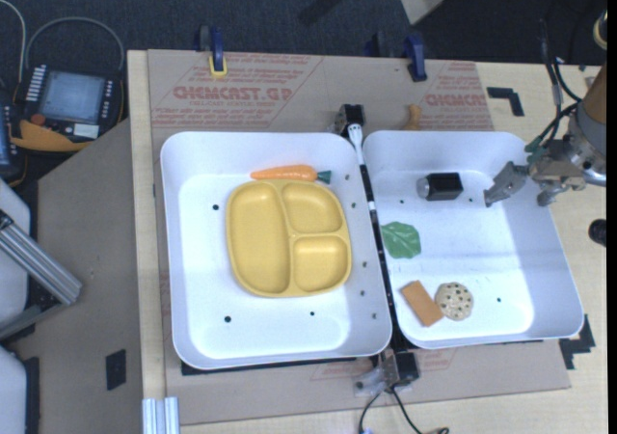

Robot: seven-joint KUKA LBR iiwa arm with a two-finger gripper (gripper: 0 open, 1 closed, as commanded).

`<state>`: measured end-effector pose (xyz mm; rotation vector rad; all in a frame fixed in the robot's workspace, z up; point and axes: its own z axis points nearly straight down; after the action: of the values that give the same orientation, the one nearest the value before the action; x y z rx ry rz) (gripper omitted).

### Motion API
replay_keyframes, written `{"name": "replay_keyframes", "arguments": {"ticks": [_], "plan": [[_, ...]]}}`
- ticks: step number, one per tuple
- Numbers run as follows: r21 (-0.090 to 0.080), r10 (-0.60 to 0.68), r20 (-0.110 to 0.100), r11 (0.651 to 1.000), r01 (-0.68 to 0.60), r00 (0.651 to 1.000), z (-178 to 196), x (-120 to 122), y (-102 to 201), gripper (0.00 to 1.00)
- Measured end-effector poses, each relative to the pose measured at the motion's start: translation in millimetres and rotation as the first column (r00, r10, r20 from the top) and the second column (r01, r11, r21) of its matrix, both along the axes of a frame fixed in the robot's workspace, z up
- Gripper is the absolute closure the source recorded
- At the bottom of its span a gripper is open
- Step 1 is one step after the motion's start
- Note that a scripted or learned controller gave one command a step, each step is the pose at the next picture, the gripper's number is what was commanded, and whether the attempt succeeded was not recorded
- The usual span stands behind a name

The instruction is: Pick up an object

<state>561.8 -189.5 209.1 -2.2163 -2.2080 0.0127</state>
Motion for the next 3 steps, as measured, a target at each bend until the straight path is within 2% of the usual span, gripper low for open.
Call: {"name": "replay_keyframes", "arguments": {"ticks": [1, 3], "plan": [[-0.003, 0.004, 0.014, 1.0, -0.004, 1.0, 7.7, 3.1, 0.6, 0.0], [-0.001, 0.003, 0.009, 1.0, -0.003, 1.0, -85.6, 0.0, -13.5, 0.0]]}}
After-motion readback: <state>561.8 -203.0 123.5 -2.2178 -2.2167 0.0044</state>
